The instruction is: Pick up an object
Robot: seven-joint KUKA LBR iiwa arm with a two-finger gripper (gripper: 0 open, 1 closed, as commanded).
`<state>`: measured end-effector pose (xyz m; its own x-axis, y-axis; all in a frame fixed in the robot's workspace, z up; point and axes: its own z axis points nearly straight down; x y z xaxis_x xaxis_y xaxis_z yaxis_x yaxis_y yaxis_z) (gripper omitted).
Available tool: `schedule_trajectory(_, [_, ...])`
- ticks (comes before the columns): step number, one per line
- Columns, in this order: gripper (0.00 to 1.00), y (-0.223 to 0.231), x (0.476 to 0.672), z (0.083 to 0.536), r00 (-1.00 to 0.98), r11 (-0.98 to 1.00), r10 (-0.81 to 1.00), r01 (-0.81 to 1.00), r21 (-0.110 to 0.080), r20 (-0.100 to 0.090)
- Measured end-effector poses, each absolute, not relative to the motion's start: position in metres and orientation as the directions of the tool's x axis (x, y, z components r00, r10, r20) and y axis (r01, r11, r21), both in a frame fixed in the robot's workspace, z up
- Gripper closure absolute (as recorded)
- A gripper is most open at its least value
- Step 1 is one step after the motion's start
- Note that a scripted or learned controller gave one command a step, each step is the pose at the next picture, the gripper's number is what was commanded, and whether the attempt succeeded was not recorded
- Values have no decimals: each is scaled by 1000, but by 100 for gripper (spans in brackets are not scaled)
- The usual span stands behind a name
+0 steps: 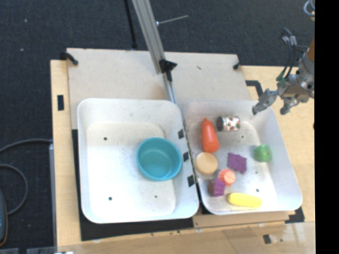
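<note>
Left bin (95, 115): holds one teal bowl (159, 159), upright, mouth up, sitting toward the bin's right wall and just left of the divider between the two bins. Rest of its floor bare white.

Right bin (280, 142): several small things, placed here relative to the orange carrot-shaped piece (210, 135). That piece lies near the bin's left wall, long axis running top to bottom of the view, narrow tip toward the far rim. Just below it, a tan round disc (207, 163), touching or nearly so. Right of its tip, a small red-and-white patterned can (230, 123) on its side, long axis left to right. Lower right of it, a purple block (237, 162). Below that, a pink-and-orange round piece (227, 177) against a small dark purple piece (216, 188). Lowest, a yellow banana-like piece (244, 199), long axis left to right, near the front rim. Far right of the orange piece, a green ball-like thing (262, 153), apart from the others.

Arm enters from the right; the gripper (274, 102) hangs over the right bin's far right corner, well right of the orange piece and above the green one. Jaws look apart, with two tips spread, though the view is small and dim there; nothing between them.

Both bins sit on the pale wooden counter (63, 232).
</note>
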<state>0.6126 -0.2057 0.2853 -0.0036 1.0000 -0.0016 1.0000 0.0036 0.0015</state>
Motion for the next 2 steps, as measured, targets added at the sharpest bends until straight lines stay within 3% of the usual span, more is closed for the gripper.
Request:
schedule_trajectory(1, [0, -206, 613, 285, -4, 4, 1000, 1000, 1, -2])
schedule_trajectory(2, [0, -215, 605, 231, 1, -1, 1000, 1000, -4, -2])
